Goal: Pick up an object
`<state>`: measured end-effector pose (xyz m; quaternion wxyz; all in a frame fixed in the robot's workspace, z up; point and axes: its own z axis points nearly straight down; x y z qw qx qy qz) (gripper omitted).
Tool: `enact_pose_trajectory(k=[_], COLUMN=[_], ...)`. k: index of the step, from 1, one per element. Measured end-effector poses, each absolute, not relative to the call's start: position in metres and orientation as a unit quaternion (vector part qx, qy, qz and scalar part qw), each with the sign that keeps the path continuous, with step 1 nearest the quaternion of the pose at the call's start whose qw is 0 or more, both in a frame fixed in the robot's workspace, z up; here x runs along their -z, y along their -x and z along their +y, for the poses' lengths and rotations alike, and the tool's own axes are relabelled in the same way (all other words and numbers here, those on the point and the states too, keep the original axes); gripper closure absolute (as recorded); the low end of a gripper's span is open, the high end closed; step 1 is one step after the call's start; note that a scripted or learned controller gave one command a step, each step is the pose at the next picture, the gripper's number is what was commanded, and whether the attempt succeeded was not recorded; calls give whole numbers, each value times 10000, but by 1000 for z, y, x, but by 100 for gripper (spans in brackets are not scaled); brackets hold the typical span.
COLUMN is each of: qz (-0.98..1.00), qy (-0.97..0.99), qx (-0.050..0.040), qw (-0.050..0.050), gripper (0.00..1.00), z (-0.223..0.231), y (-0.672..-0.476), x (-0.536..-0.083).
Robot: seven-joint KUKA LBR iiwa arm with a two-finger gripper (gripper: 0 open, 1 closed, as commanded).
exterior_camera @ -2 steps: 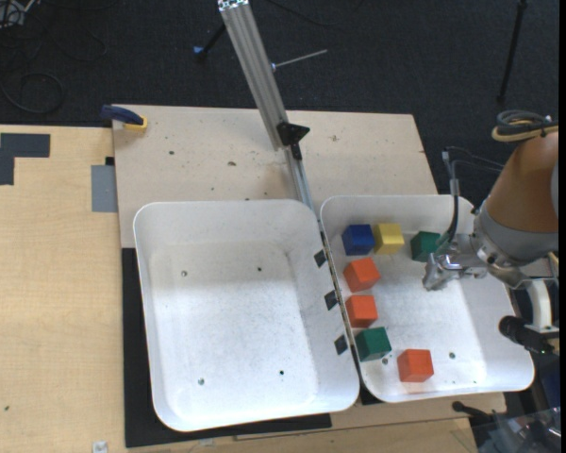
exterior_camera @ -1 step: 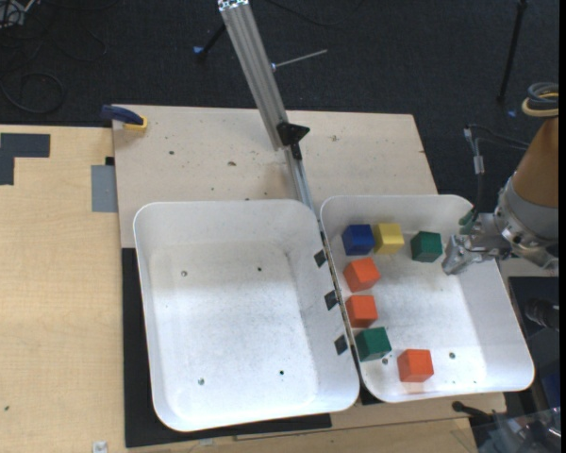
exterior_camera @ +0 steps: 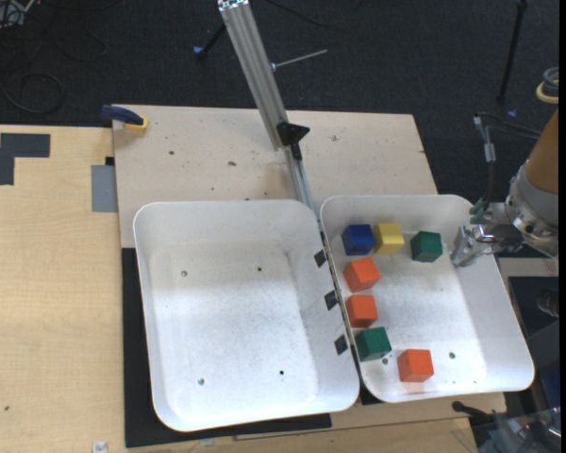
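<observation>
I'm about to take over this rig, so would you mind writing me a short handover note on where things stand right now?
Gripper: at the right bin's right rim, nothing seen between its fingers; open or shut unclear.
Blocks, all in the right bin: blue block, yellow block, two green blocks, three orange blocks.
Done: nothing picked yet.
Left: grasp and lift one block; the upper green block lies nearest the gripper.

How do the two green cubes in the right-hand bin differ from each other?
The upper green cube sits near the bin's far right side, close to the claw, while the lower green cube lies against the divider between the bins. The upper one stands apart from other blocks, right of the yellow cube; the lower one sits just below an orange cube. The upper looks darker. Both are similar-sized green cubes in the right bin.
</observation>
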<state>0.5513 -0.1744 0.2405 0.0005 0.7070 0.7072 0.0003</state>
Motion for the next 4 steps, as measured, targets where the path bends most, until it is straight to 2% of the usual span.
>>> enact_pose_trajectory(k=[2,3,4], qz=[7091,7088,7087], qy=[-7051,-7054,-7055], qx=[-4,11,-1], qw=[-15,-28,-13], gripper=[100,100,100], z=[-61,-6,46], y=[-562,-568,-582], x=[-251,-235,-243])
